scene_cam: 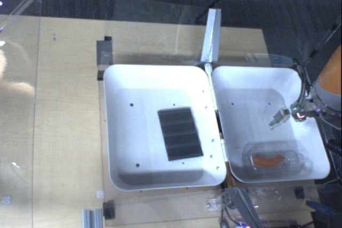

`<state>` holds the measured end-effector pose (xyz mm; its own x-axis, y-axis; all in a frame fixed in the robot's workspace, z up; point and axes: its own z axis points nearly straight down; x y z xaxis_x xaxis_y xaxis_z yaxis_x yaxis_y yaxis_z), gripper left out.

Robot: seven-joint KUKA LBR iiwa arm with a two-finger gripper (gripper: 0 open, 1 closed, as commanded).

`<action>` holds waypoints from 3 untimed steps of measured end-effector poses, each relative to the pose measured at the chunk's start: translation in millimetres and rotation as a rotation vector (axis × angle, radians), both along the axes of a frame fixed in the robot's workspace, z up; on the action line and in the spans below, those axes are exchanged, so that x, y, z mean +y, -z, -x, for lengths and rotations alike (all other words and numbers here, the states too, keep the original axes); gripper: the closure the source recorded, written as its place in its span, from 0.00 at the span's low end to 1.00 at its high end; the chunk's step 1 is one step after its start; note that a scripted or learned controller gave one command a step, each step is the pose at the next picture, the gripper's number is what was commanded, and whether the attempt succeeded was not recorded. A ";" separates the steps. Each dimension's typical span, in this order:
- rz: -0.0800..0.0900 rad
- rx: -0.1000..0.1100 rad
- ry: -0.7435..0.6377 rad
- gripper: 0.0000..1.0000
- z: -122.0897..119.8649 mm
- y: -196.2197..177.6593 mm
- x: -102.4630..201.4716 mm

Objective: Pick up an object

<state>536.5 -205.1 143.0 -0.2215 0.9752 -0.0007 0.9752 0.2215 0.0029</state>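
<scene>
currently left bin (115, 115) holding dark ribbed pad (180, 133), right bin (256, 75) holding clear bottle (273, 159), gripper (279, 118) state unclear

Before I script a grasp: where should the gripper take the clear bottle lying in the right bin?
Probably across the middle of the clear bottle, coming straight down. It lies on its side, lengthwise along the right bin's near wall, so fingers closing across its narrow width should fit.
</scene>
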 end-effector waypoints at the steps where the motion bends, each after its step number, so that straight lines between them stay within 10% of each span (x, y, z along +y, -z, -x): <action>1: 0.002 -0.010 -0.057 0.00 45.3 52.7 67.0; 3: 0.000 -0.006 0.147 0.00 -113.2 55.3 110.9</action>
